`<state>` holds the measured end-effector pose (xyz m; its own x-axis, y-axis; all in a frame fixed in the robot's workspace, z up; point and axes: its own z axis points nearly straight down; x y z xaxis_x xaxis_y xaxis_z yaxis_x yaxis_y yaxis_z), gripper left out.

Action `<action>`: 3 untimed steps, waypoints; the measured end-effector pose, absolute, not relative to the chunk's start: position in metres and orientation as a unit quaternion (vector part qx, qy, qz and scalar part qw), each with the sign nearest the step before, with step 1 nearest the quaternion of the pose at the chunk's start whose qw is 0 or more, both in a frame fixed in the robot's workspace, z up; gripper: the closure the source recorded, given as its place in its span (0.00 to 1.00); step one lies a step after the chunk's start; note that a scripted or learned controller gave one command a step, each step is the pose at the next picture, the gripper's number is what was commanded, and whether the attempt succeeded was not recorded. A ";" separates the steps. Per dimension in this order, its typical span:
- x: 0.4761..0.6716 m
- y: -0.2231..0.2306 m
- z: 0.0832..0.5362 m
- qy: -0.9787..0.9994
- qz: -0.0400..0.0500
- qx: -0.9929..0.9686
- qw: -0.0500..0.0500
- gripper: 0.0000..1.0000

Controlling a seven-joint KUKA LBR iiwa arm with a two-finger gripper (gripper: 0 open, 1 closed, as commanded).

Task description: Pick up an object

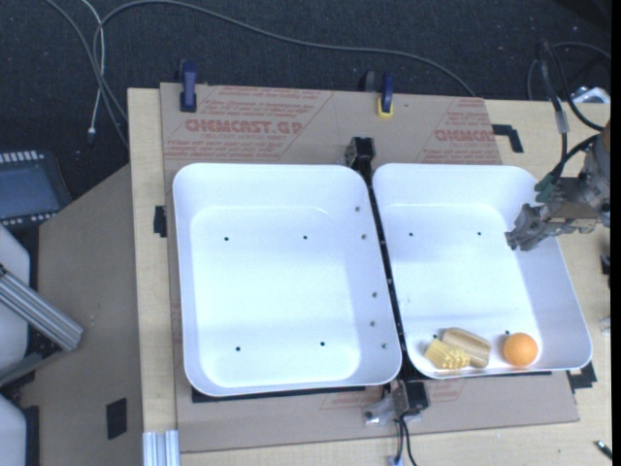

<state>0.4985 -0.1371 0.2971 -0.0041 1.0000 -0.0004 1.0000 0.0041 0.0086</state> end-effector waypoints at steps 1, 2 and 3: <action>0.481 -0.100 0.310 0.708 0.001 0.706 0.000 1.00; 0.481 -0.066 0.321 0.708 0.001 0.706 0.000 1.00; 0.481 -0.052 0.359 0.708 0.002 0.707 0.001 1.00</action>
